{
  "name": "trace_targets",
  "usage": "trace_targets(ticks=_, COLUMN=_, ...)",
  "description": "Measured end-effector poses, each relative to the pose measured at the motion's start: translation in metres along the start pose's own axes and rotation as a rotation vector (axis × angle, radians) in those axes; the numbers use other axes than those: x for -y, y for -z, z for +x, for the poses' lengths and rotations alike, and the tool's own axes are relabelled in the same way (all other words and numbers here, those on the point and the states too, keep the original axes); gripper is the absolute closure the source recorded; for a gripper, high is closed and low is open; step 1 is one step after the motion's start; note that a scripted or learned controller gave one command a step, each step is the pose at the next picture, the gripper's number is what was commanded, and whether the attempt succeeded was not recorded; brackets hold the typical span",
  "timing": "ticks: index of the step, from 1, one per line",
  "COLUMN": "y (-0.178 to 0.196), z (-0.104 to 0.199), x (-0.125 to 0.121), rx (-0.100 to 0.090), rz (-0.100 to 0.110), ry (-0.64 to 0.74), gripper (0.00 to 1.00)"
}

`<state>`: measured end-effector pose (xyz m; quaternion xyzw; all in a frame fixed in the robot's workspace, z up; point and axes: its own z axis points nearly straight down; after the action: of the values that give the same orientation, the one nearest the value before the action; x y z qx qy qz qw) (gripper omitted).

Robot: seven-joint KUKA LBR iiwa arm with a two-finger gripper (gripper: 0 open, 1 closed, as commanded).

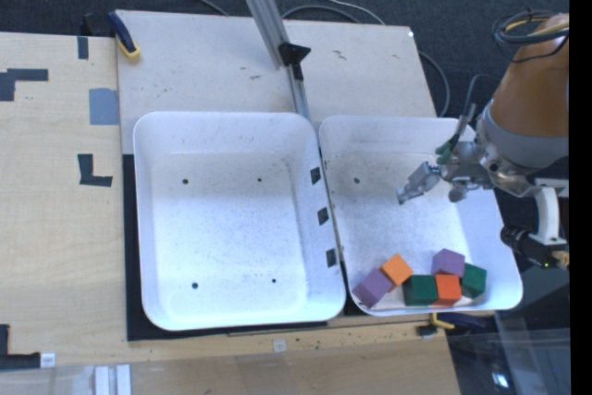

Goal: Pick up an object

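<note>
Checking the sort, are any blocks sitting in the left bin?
No, the blocks are all clustered at the near end of the right bin, by its front rim.

Two bins side by side, blocks [421, 278] clustered in right bin's [370, 153] near corner

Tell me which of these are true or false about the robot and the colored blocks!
1. The blocks sit in the right bin. True.
2. The gripper is holding a block. False: nothing is between its fingers, and it hovers above the bin floor, away from the blocks.
3. The blocks are bunched in the bin's near corner. True.
4. All the blocks are red. False: they are purple, orange and green.
</note>
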<state>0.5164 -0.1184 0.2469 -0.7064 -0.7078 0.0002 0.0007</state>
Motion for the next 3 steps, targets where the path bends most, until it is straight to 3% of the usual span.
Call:
trace_targets(ticks=1, y=-0.118, z=0.017, x=0.012, rx=-0.001, rz=0.01, ry=-0.001, gripper=0.0)
trace_targets(ticks=2, y=-0.052, z=0.074, x=-0.032, rx=-0.001, rz=-0.007, ry=0.007, gripper=0.0)
trace_targets(ticks=3, y=0.006, z=0.143, x=-0.018, rx=-0.002, rz=-0.005, ry=0.008, gripper=0.0)
